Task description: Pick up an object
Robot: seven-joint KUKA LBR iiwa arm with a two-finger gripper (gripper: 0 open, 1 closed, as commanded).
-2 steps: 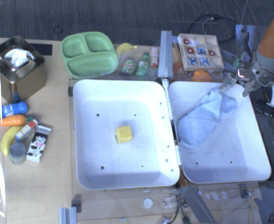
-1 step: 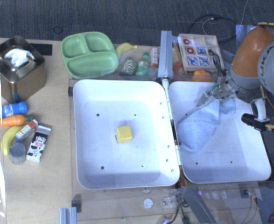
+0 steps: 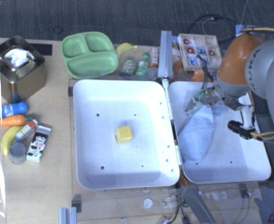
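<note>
My gripper (image 3: 196,104) sits low over the right bin (image 3: 249,171), near its far left corner, fingers spread, tips just above the far end of the pale blue cloth (image 3: 197,132). Nothing between the fingers. Yellow block (image 3: 124,134) lies mid-floor in the left bin (image 3: 94,171), well apart.

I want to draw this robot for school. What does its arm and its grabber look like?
The robot arm is fat and rounded, made of smooth grey shells, with a shiny orange band above the wrist. At its tip sits a small metal two-finger gripper, silvery grey. A black plug with a thin yellowish cable hangs beside the wrist.
</note>
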